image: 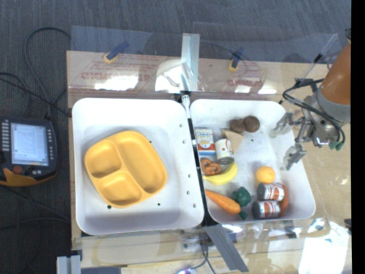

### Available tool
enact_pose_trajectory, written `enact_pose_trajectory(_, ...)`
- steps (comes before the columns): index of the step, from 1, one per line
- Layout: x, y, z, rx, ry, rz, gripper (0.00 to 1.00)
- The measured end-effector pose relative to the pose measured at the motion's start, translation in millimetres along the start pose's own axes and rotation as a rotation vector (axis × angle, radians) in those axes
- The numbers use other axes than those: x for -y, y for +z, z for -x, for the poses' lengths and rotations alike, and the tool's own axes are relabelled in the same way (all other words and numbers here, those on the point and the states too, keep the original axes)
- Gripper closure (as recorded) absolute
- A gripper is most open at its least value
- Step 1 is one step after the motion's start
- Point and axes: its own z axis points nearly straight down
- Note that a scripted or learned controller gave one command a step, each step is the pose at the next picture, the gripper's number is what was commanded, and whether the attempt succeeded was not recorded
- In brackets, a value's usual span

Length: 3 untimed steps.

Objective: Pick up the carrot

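Jaws apart, gripper (287, 141) hovers; one carrot (222, 201), two cans (269, 200) below.

Arm (340, 79) cut off at right edge; carton (204, 141) label too small to read.

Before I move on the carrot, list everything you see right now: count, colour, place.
carrot: 1, orange, right bin, front left
banana: 1, yellow, behind carrot
cans: 2, dark with red labels, right bin front
orange: 1, behind cans
brown lumps: 2, right bin rear
small cartons: 2, white-red, by divider
green item: 1, beside carrot
tray: 1, yellow, left bin
bins: 2, white
handheld screen: 1, floor left
pincer: 1, grey, open, above right bin's right edge
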Motion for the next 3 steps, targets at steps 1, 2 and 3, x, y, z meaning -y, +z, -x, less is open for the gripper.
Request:
enact_pose_trajectory(1,8,106,-25,0.008,0.085,-0.003,0.00)
enact_pose_trajectory(2,9,112,21,0.011,0.289,-0.001,0.00)
enact_pose_trajectory(3,8,113,37,0.010,0.532,0.001,0.00)
